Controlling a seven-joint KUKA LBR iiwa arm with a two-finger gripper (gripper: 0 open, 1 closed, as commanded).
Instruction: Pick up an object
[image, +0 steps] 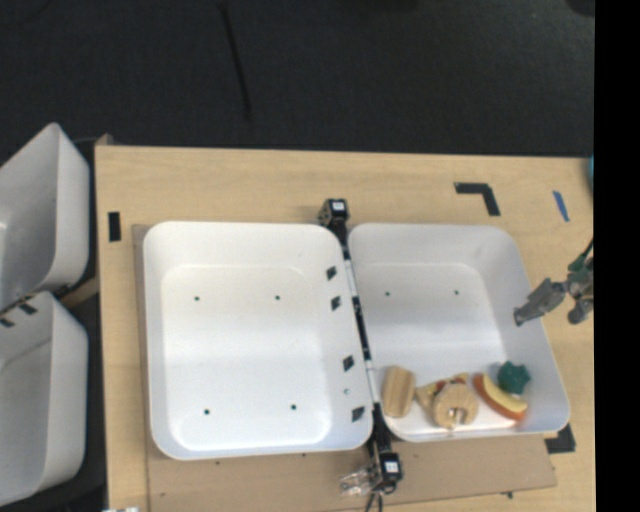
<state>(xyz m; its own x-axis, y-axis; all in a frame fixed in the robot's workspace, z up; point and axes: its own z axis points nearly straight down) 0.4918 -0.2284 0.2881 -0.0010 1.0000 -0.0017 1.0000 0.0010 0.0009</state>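
We see tool (553, 297) at right bin (430, 250) edge, grip state unclear, w/ wood bits (398, 390) + apple slice (500, 398) below.

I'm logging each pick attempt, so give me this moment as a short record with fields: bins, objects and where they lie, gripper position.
bins: left bin and right bin, side by side on the bench
objects: wooden block, tan wooden piece, apple slice, green piece
object location: all clustered along the near edge of the right bin
gripper: gripper at the right bin's right rim, apart from the objects
held: nothing visible between the fingers
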